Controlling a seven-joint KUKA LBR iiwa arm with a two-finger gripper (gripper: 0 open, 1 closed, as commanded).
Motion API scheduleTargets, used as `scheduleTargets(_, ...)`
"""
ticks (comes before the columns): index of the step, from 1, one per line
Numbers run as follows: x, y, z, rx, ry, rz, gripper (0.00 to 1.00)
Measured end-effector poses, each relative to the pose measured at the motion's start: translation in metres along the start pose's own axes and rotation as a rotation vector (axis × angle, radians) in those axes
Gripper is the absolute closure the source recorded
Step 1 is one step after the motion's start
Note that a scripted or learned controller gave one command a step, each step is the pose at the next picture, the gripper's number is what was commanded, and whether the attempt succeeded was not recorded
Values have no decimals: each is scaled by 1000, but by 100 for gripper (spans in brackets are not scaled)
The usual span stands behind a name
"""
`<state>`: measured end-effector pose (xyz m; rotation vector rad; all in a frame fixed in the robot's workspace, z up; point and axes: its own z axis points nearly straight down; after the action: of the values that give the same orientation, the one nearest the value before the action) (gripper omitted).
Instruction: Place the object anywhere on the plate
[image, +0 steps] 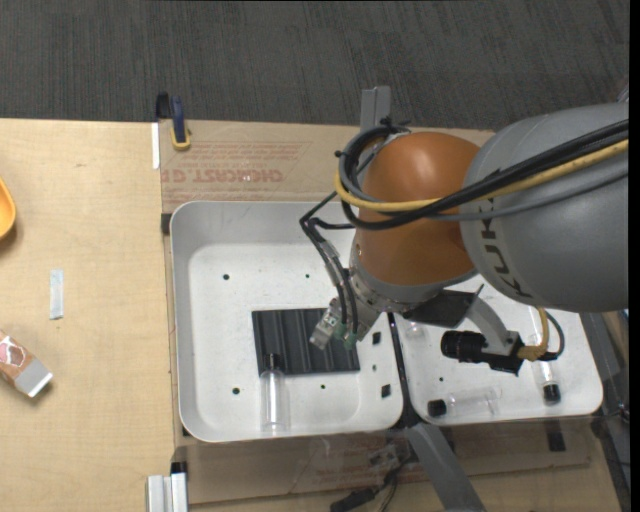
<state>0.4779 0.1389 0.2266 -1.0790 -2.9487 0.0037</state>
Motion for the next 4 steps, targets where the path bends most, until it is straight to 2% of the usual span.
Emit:
scheduleTargets(1,-13,-14,-38,-3,-2,-44,100)
scheduleTargets(2,26,30,-8,1,0,-126,100)
scheduleTargets(3,-5,-5,13,0,0,-165,100)
scheduleTargets(4,-27,-31,-42,-3,-3,-155,100)
